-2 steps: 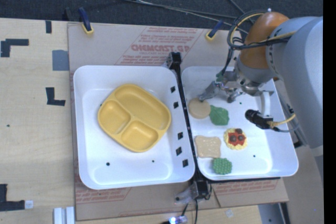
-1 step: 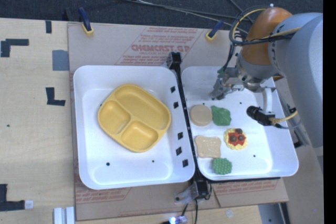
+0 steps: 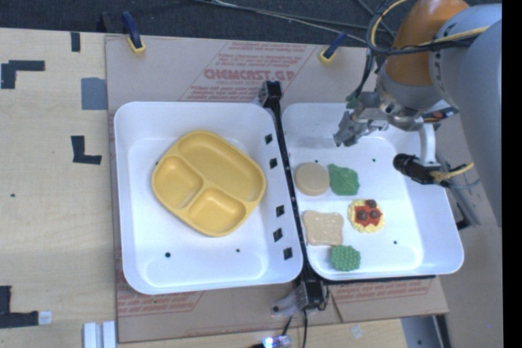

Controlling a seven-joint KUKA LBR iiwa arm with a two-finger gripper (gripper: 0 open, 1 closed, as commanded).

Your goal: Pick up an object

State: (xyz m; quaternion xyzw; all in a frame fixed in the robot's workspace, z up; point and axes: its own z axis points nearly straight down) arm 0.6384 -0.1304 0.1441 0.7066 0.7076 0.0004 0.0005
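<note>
Grey arm with orange band (image 3: 424,37) reaches in from the right, wrist bent down over the far part of the right white bin (image 3: 408,257). Two-finger gripper (image 3: 349,134) hangs above bare bin floor; nothing between its fingers, open or closed cannot be told. Just nearer the camera than the gripper lie a round tan cookie-like piece (image 3: 311,178) and a green leafy toy piece (image 3: 343,179); further on, a tan toast slice (image 3: 323,227), a small yellow pizza-like piece with red dots (image 3: 367,215) and a green bumpy piece (image 3: 345,257). Across the divider, a yellow sectioned plastic plate (image 3: 209,182) in the left white bin (image 3: 139,257).
</note>
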